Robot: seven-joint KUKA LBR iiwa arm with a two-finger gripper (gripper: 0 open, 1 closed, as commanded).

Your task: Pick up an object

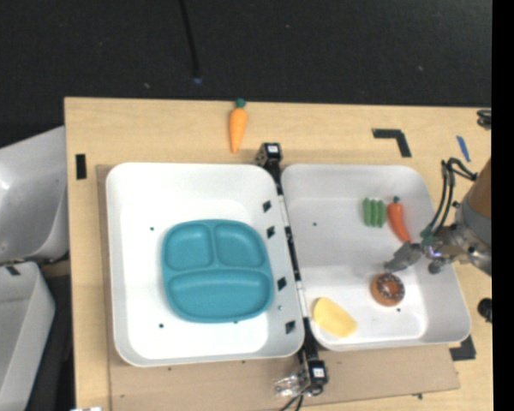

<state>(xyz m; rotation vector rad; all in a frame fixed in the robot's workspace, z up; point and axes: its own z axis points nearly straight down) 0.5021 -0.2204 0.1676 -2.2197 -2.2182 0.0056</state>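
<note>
In the camera view, the hand (409, 256) reaches into the right bin (343, 182) from the right edge, its grey fingers pointing left and down. Whether they are spread or closed cannot be made out at this size, and nothing shows between them.

Just below and left of the hand lies a small round object (387, 289), brown with an orange rim and a pale patch on top, like a glazed doughnut; it sits apart from the fingertips. Just above the hand rests a small carrot (398, 219) with a green stub, and beside that a green ridged piece (374, 211). Lower left of the hand, near the bin's front corner, lies a yellow wedge (334, 318).

Well to the left of the hand, the left bin (128, 315) holds a blue divided plate (216, 270). Far up and left, a second carrot (238, 127) lies on the surface (154, 131).
</note>
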